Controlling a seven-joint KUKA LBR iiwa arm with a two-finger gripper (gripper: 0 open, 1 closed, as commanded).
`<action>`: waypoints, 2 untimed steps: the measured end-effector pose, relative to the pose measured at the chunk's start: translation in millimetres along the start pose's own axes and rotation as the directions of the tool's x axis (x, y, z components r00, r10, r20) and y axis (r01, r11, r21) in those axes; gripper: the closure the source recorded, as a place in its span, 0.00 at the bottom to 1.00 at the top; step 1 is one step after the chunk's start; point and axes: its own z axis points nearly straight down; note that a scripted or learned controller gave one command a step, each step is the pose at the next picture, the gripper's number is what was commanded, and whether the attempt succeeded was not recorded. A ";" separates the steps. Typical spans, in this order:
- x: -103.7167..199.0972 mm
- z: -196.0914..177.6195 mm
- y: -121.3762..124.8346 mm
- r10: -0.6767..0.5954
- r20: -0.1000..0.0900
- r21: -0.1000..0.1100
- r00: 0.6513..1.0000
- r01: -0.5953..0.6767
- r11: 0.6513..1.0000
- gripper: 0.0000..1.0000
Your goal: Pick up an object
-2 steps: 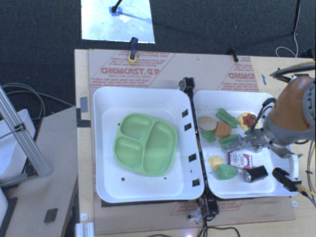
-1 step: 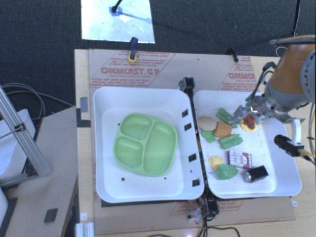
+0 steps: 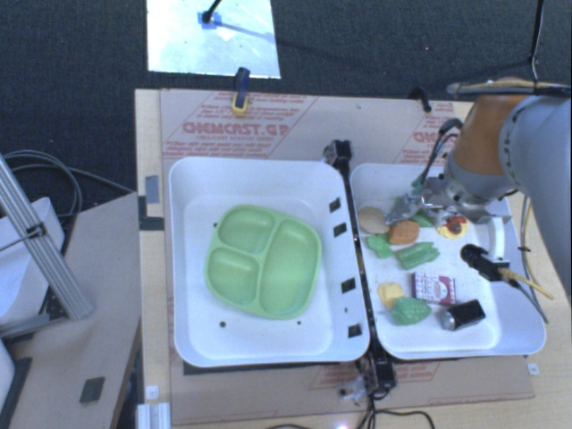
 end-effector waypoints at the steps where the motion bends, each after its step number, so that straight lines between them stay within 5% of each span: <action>1: -2.9 -4.5 -94.0 0.010 0.002 -0.007 1.000 -0.010 1.000 0.00; 2: 47.9 1.0 -135.8 0.001 -0.002 0.007 1.000 -0.001 1.000 0.00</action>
